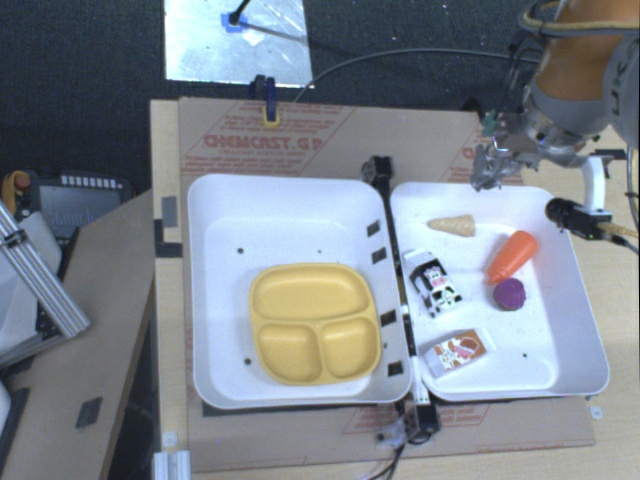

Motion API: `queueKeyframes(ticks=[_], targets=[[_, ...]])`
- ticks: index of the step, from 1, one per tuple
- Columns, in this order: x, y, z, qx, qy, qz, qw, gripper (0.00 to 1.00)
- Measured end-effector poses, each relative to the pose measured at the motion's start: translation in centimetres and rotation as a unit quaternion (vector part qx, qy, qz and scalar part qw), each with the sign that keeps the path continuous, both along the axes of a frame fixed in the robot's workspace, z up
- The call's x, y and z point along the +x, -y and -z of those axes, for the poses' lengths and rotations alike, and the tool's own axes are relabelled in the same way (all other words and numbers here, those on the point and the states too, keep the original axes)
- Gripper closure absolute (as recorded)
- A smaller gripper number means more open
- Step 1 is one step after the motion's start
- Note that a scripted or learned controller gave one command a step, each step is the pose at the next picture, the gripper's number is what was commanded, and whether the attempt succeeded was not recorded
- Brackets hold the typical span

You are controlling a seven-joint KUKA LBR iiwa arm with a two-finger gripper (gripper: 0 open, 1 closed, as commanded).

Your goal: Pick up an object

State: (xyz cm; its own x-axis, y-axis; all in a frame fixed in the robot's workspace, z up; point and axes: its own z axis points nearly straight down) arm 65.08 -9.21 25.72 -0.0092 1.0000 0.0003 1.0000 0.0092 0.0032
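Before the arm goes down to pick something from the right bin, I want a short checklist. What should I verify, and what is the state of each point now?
1. Gripper holds nothing: ok, nothing between its fingers.
2. Gripper over the right bin: not ok, it hangs at the bin's far rim, not above any object.
3. Carrot free to grasp: not ok, the purple ball lies right against its lower end.
4. Cone free to grasp: ok, it lies alone near the far wall.
5. Cow box and snack box free: cannot tell, both sit close to the bin's left wall.
6. Fingers open enough: cannot tell.
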Motion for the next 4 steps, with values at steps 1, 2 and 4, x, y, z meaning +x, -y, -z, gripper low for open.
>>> queueKeyframes(ticks=[1, 2, 4], targets=[[-0.9, -4.3, 0.7, 0.0004, -0.001, 0.000, 1.0000, 1.00], [-1.4, -9.4, 2.2, 0.0007, -0.001, 0.000, 1.0000, 1.00], [-3.5, -20.2, 4.0, 0.0010, -0.002, 0.000, 1.0000, 1.00]])
